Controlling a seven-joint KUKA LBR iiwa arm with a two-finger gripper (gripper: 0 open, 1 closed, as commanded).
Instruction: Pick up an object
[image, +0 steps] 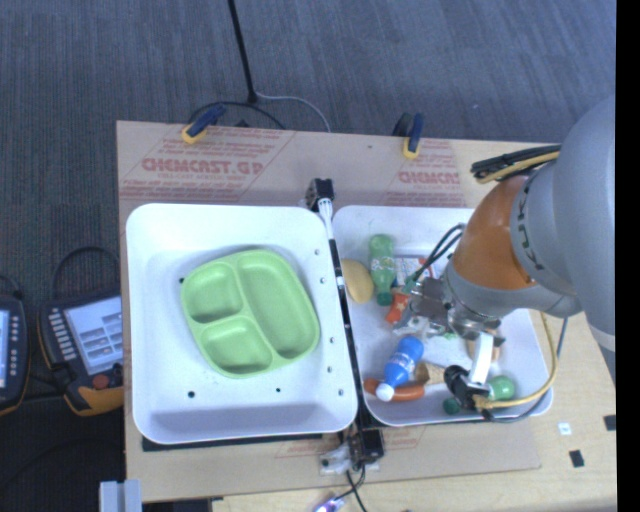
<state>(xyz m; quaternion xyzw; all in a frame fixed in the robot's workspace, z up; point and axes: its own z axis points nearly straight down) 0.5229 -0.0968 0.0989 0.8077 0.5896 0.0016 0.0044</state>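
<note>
On the tabletop (200, 165), the claw (440, 320), its state unclear, crowds the blue bottle (403, 362), so clutter may spoil a grasp

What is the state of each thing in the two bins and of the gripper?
Green three-compartment plastic plate: flat in left white bin.
Blue plastic bottle with white cap: lying down in right white bin.
Green bottle: lying down.
Yellow rounded object: resting near the bin's left wall.
Orange carrot-like toy: lying flat.
Two-finger gripper: low over the clutter.
</note>
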